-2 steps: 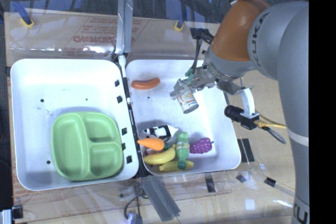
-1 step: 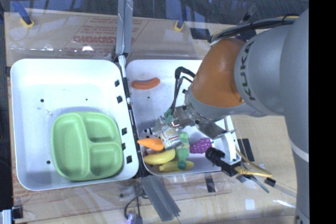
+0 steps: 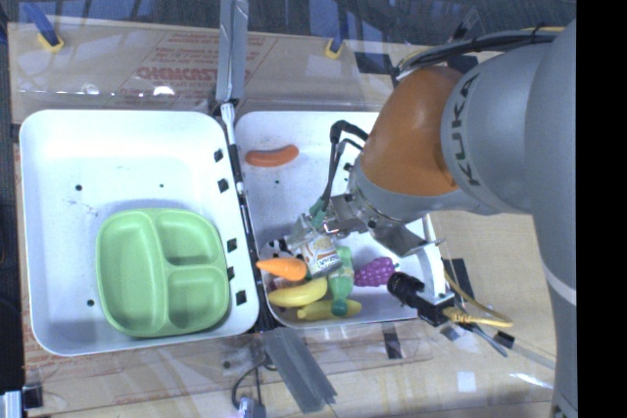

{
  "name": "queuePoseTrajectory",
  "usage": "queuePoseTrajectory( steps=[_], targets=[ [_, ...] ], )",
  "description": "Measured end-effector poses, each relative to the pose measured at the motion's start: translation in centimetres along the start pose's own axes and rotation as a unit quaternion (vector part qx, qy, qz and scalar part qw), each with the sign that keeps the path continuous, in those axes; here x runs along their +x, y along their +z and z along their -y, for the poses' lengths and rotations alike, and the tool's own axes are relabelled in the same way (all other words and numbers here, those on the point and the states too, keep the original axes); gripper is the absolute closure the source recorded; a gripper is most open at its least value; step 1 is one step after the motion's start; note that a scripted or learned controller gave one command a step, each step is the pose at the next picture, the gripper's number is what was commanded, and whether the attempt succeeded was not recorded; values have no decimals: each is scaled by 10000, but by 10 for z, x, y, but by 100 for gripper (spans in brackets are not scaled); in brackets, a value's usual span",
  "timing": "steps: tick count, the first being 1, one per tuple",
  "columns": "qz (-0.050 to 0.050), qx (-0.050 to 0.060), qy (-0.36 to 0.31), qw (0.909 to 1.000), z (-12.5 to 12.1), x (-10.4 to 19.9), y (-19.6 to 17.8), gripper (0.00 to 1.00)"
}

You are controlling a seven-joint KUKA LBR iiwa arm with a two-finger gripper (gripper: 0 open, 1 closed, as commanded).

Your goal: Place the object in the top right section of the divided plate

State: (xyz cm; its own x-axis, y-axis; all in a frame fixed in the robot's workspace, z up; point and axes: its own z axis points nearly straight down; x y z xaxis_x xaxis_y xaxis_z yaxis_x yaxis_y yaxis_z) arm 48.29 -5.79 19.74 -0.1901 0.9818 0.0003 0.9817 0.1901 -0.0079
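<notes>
Now the gripper is low in the right bin, right over the toy pile: carrot, banana, grapes, a small bottle. Whether it has closed on anything, I cannot tell. The green divided plate waits in the left bin, its far-right section free. A sausage lies apart, farther back.

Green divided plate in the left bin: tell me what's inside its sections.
Nothing lies in the three sections of the green divided plastic plate; every section floor shows bare green, and nothing covers any part.
</notes>
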Motion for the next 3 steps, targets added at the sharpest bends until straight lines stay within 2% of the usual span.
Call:
queuePoseTrajectory(
  steps=[2,3],
  targets=[
    [6,-29,-560,9984,-18,125,7,100],
    [8,-29,-559,9984,-18,125,7,0]
  ],
)
